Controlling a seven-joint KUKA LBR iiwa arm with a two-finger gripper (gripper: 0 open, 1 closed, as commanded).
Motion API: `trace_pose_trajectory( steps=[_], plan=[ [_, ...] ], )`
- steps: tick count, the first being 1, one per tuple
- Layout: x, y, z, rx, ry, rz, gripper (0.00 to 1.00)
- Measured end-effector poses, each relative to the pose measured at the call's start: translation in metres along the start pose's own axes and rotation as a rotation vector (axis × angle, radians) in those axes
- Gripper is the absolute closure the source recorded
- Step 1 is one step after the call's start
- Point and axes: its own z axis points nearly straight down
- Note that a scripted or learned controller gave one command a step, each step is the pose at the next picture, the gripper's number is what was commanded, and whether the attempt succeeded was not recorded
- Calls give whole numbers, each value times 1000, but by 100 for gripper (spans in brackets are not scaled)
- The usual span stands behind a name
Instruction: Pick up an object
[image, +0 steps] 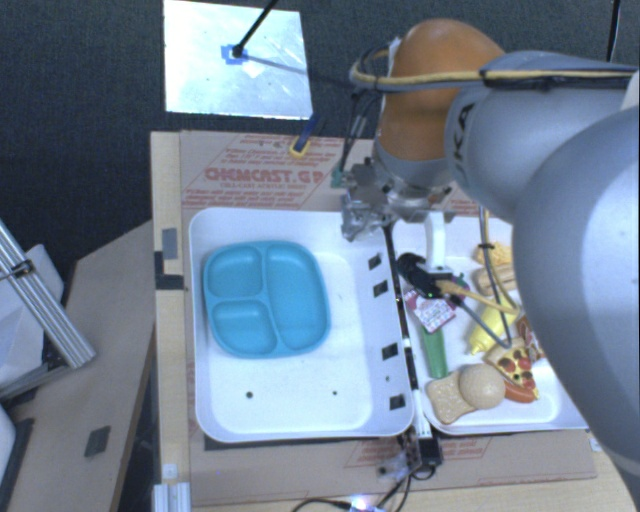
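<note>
Right bin (497, 418), near end: toast slice (447, 400) touching beige bun (483, 384), pizza slice (517, 364) just right of them. Farther back: green marker (435, 350), yellow banana (490, 325), pink packet (432, 313). Left bin (300, 405) holds blue divided plate (267, 298). Gripper (358, 222) hangs over left bin's far right corner; released or clenched, can't tell.

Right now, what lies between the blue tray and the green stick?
Between blue tray and green stick: bare bin floor and the bins' joined rims, per the camera view.
</note>
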Motion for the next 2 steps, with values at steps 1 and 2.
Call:
trace_pose_trajectory(
  steps=[1, 2],
  plan=[
    [-5, 3, 21, 4, -3, 7, 100],
    [-4, 7, 0, 0, -2, 4, 100]
  ],
)
